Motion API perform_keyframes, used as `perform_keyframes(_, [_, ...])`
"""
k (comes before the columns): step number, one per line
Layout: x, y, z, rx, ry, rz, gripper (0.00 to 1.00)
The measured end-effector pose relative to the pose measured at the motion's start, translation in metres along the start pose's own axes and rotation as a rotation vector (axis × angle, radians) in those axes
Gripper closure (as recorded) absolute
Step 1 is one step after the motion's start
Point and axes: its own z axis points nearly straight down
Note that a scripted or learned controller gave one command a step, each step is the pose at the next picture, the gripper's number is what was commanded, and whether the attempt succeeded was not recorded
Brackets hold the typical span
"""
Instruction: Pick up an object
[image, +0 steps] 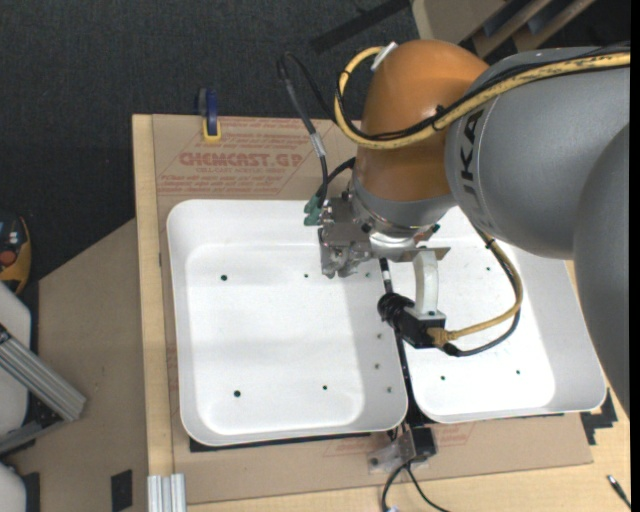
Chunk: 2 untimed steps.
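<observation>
The grey arm with its orange band reaches in from the right and hangs over the seam between the two bins. Its gripper points down at the far right part of the left white bin, close to the bin floor. A small green piece shows at the gripper's left side; I cannot tell whether it is a loose object or part of the tool. The arm hides whatever lies under the wrist.
The right white bin is largely covered by the arm. A black connector and a yellow cable hang over the seam. Cardboard with red lettering lies under the bins, with a blue clamp at its far edge.
</observation>
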Motion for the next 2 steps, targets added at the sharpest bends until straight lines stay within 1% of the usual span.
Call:
perform_keyframes(1, [-0.044,0.008,-0.044,-0.018,0.000,0.009,1.00])
perform_keyframes(2, [-0.010,0.020,-0.142,-0.027,0.004,0.000,1.00])
